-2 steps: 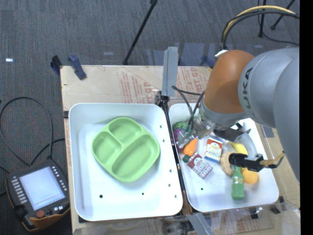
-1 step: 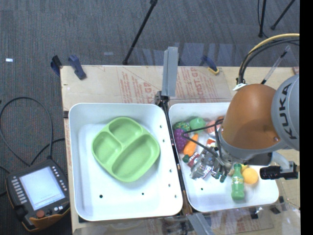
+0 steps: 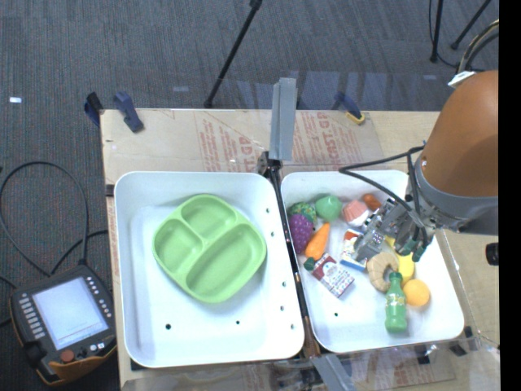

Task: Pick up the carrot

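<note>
— Where was the carrot [image 3: 317,241]?

— It lay in the right bin [image 3: 370,336], near its left wall, just beside the purple grapes [image 3: 300,229] and above a little red box [image 3: 333,275].

— And the gripper [image 3: 396,233]?

— It hung over the toys to the right of the carrot, not touching it. I could not tell how it was set.

— The left bin [image 3: 138,300]?

— It held a green plate [image 3: 210,247].

Even, fairly bright overhead light washes the two white bins [image 3: 130,218] nearly to glare, throws only soft faint shadows (one under the green plate [image 3: 210,247]), leaves the carpet dim, and the whole frame looks slightly soft and grainy.
</note>
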